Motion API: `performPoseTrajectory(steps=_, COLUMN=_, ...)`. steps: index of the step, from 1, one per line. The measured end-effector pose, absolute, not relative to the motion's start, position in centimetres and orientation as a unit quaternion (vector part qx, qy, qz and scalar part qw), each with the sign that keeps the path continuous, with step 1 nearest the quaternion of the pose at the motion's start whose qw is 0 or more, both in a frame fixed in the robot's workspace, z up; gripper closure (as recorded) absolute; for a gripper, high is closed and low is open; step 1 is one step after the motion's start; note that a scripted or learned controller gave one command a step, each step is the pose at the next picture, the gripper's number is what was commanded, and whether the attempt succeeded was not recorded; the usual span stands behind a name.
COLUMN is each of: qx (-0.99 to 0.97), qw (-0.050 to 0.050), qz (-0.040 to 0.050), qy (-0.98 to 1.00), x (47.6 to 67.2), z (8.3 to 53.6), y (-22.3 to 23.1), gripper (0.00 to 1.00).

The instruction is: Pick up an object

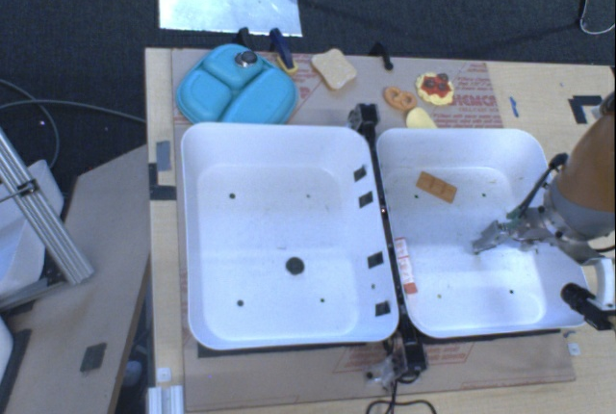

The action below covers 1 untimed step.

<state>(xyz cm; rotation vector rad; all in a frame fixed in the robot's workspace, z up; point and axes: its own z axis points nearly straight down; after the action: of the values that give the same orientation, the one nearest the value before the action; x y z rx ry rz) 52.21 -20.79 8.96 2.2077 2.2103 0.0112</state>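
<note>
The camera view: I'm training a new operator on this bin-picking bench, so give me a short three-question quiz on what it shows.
1. True or false: the orange rectangular block lies in the right bin.
2. What lies in the left bin? A) a small dark disc B) a toy bread slice C) a blue divided plate
3. Fill in: the end effector is over the ____ bin.

Key: 1 true; 2 A; 3 right.
</note>
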Motion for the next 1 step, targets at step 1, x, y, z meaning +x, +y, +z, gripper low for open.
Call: performPoseTrajectory(steps=1, qx=0.706, qw=0.011, qz=0.0045, qy=0.708, x=49.22, z=9.01, y=-20.8, gripper=0.0)
